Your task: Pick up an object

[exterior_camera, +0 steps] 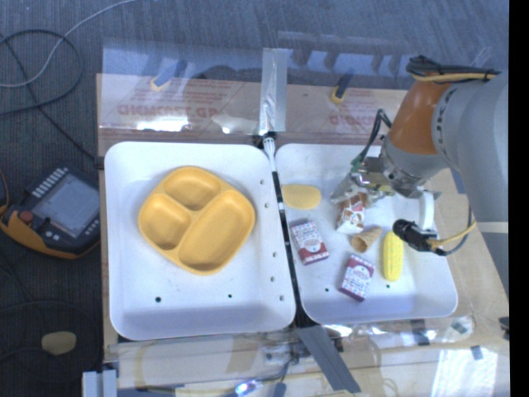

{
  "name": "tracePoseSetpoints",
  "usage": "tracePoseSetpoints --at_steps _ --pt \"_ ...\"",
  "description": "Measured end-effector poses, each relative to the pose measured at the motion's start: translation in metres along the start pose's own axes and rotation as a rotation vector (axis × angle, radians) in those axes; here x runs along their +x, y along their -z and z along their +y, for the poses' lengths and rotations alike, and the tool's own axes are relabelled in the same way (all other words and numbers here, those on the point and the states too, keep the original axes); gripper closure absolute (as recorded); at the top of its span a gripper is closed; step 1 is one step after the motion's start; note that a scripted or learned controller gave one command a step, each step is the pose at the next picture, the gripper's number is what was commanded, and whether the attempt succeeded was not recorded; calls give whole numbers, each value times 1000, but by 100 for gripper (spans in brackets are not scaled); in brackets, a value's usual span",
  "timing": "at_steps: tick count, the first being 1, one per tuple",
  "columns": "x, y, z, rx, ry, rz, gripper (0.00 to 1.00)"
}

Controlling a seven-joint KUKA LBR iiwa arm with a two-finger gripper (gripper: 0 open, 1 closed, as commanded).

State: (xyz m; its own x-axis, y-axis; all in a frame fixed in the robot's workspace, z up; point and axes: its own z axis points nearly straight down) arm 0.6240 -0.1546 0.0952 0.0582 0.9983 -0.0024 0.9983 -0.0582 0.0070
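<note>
The hand is hovering low over the red-and-white packet in the right bin; whether it is gripping cannot be told. It should be centering squarely, avoiding the neighbouring cone.

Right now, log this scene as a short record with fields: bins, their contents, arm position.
left bin: yellow divided plate
right bin: yellow oval piece, two red packets, corn cob, cone, white-and-red pouch
arm: enters from the right, over the right bin
gripper: low at the pouch; grasp cannot be told
outside bins: handheld pendant, left of the bench
</note>
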Motion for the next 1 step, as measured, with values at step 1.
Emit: tracePoseSetpoints --at_steps 1 --pt "71 117 -9 12 72 4 100"
